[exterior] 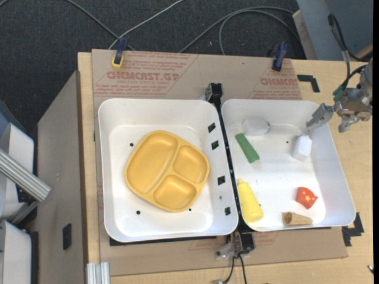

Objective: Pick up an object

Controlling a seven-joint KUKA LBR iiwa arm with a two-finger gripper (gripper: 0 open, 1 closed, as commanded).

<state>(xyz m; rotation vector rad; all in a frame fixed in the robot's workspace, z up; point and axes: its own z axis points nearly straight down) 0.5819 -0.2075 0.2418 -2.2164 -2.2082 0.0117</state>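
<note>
Two white bins side by side on a brown board (177,70).

In the left bin (115,135), right in the middle: a big yellow plate (167,170) with three parts.

In the right bin (275,173), lots of little things:
- at about 11 o'clock, a pale see-through lump (256,125)
- just below that, at about 10 o'clock, a green stick (247,147), tilted
- at about 2 o'clock, a small white block (302,147)
- at about 4 o'clock, a red thing (306,197)
- at about 5 o'clock, close to the bin's bottom edge, a small tan piece (296,219)
- at about 7 o'clock, next to the wall between the bins, a yellow bottle (249,200), lying down

Gripper (331,122) up at the right bin's 2 o'clock corner, over the rim. Fingers spread apart, with nothing between them. White block closest to it, just below the left finger at about 7 o'clock from the gripper, not touching. All the other things well apart from it, down on the bin floor.

Two blue clips (120,58) on the board's top edge, at 12 o'clock from each bin.
</note>
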